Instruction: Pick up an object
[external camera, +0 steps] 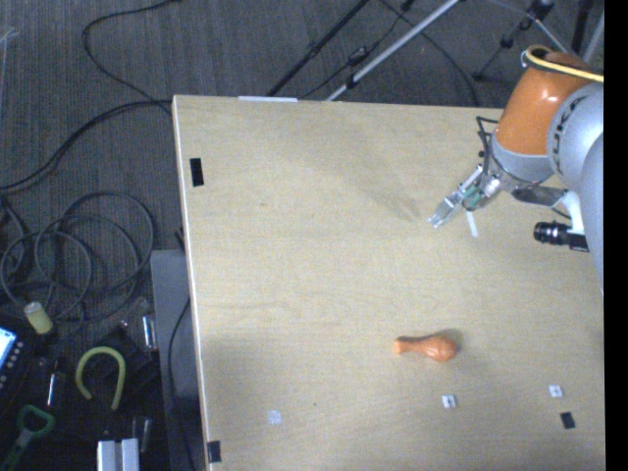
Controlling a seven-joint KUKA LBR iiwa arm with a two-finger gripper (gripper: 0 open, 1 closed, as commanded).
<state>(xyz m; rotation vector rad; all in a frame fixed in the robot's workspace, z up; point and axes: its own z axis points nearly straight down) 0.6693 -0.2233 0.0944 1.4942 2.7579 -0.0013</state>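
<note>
Lying on the smooth pale wooden table [294, 263], a glossy orange pear-shaped object [428, 347]; metallic end effector [453, 214] fingers slightly apart, well above it.

No legible text, labels, brands, numbers or signs are present on any surface in the camera view.

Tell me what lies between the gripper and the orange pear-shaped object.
Bare wood surface separates the gripper from the orange pear-shaped object, per the camera view.

Grey arm with orange band [549, 116]: cut off at right edge.
Pale wooden bench [294, 263]: right and near edges cropped.
Small two-finger gripper [453, 207]: finger state too small to tell.
</note>
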